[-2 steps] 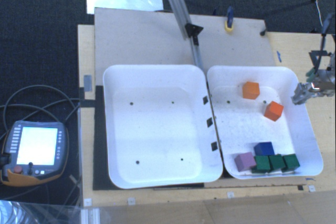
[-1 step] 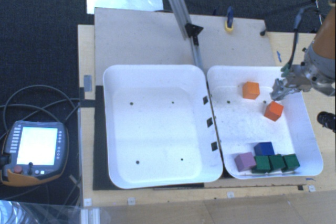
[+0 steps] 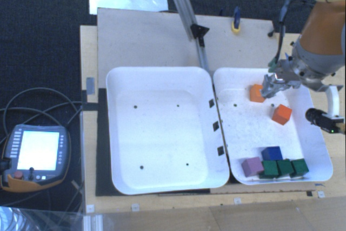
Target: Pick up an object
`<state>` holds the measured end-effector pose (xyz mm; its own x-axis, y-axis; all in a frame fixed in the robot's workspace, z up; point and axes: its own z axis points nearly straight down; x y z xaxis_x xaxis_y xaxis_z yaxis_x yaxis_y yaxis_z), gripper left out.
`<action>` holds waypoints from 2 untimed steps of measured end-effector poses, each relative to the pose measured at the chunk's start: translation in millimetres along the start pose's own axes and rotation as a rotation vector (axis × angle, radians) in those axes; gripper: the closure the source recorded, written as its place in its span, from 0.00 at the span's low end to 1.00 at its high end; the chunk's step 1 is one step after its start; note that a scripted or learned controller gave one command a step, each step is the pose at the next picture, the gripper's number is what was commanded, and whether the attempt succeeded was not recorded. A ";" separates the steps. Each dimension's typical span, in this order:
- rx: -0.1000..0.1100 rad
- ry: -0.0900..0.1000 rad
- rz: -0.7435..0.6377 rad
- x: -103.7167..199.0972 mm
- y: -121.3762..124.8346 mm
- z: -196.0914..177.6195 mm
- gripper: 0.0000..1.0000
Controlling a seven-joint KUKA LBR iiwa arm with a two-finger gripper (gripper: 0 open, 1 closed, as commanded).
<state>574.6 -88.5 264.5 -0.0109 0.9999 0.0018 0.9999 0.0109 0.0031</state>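
Two orange blocks in right bin (image 3: 316, 116), upper part: one (image 3: 257, 93) touching gripper (image 3: 270, 87), other (image 3: 281, 114) just lower right. Grip state: cannot tell. Purple (image 3: 251, 166), blue (image 3: 272, 153), green blocks (image 3: 283, 168) clustered at lower edge.

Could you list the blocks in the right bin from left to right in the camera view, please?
Purple block → orange block by the end effector → blue block → second orange block → rightmost green block.
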 end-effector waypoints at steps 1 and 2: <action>0.002 -0.001 0.002 42.1 14.0 13.6 1.00; 0.002 0.000 0.002 89.1 19.6 23.4 1.00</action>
<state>593.3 0.8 241.3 -0.0092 1.0000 0.0019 1.0000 0.0092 0.0007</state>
